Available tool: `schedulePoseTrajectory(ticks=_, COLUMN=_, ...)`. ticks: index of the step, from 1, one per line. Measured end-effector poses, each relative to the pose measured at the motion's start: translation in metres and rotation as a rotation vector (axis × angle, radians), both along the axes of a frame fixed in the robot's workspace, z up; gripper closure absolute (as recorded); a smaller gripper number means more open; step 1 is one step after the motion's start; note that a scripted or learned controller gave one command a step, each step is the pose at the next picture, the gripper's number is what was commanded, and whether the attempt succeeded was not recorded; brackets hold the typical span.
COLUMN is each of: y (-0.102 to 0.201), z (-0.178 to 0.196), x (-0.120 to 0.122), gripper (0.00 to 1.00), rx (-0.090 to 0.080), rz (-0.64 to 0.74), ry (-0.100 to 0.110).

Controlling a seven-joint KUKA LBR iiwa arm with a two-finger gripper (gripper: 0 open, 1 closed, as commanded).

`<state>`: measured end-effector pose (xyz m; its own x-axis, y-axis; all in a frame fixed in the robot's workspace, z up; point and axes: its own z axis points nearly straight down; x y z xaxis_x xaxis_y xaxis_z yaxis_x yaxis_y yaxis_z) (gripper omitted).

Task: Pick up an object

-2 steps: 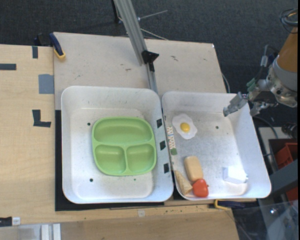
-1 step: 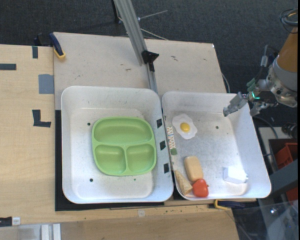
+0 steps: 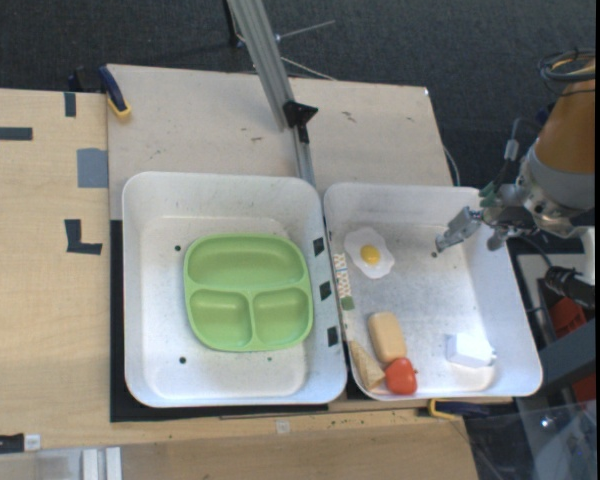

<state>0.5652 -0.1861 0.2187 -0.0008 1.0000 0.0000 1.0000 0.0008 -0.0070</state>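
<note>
From overhead, at a slant: two shallow white bins side by side on a pale bench.

In the left bin (image 3: pixel 132 268), a green divided plate (image 3: pixel 248 291), flat and roughly centred, likely parked there as a drop spot or as clutter rather than as something to grab.

In the right bin (image 3: pixel 508 313), the likely pickings:
- A toy fried egg (image 3: pixel 368 255) toward the upper left.
- A beige block (image 3: pixel 386 335) lower down.
- A brown wedge (image 3: pixel 367 367) just beside the block.
- A red tomato (image 3: pixel 401 376) at the front rim, touching or nearly touching the block.
- A small white piece (image 3: pixel 470 349) near the lower right corner, well apart from the rest.

Scattered this way, probably to give a program varied targets.

Reaching in from the right, a grey arm (image 3: pixel 565 158) with its orange band. At its end is the gripper (image 3: pixel 458 231), angled down and leftward over the upper right part of the right bin, near the egg but clearly apart from it. Nothing visibly gripped. Released or clenched: impossible to tell at this size.

Judging by that pose, an approach and not yet a grasp, with the egg the closest candidate.

Bin floors white and faintly speckled, hard and smooth by the look. Around them, a light wooden board (image 3: pixel 210 118) with grey and dark tape patches on the bench (image 3: pixel 30 268) to the left, and a blue-and-yellow clamp (image 3: pixel 114 91) at the board's corner. Also a metal pole (image 3: pixel 262 43) slanting down toward the seam between the bins. Beyond, dark carpet (image 3: pixel 430 18).
</note>
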Motion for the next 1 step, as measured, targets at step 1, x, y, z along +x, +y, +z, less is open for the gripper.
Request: schedulePoseTrajectory(ticks=1, y=0.0090, z=-0.0477, x=-0.0021, gripper=0.00, rx=0.000, rz=0.001, ry=-0.001)
